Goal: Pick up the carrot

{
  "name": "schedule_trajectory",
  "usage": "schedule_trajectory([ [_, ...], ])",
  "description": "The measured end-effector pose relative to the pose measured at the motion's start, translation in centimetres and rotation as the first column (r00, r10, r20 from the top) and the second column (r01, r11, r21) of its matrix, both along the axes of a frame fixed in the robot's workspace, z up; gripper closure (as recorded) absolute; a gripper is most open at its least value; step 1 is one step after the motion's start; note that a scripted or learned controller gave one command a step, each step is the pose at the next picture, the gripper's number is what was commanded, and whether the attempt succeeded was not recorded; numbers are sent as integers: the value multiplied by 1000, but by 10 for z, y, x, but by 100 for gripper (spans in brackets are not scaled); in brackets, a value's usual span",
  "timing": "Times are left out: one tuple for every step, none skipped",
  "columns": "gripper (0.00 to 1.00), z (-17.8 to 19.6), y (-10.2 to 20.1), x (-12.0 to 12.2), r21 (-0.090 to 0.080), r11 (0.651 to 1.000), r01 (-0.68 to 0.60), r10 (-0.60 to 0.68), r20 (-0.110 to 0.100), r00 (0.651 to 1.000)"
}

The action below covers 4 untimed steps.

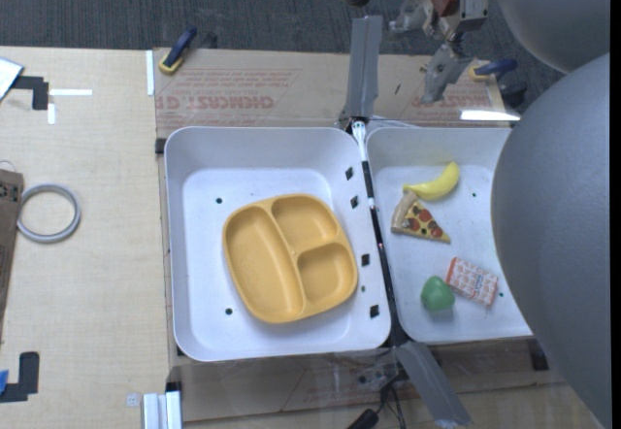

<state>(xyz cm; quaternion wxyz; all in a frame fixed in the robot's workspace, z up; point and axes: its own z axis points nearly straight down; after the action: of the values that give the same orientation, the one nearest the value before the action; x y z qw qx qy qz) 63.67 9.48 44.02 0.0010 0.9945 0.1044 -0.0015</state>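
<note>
My gripper [439,76] hangs beyond the far rim of the right bin [485,141], over the brown cardboard, well away from the items in the bin. The broad grey arm [558,223] covers the right part of this bin and hides whatever lies under it. In the uncovered part lie a yellow banana [434,182], a pizza slice [419,219], a green round item [437,295] and a red and white packet [473,280].
The left bin [194,223] holds a yellow divided plate [289,257]. A grey post [364,68] stands at the far end of the wall between the bins. A tape roll [45,213] lies on the wooden bench at the left.
</note>
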Motion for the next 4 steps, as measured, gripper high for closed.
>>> schedule_trajectory([
  [0,0,15,10,0,1000,13,-13,1,1000],
  [0,0,-100,8,1,1000,-22,22,-3,1000],
  [0,0,-99,7,0,1000,8,-8,-3,1000],
  [0,0,-121,-11,0,1000,9,-9,-3,1000],
])
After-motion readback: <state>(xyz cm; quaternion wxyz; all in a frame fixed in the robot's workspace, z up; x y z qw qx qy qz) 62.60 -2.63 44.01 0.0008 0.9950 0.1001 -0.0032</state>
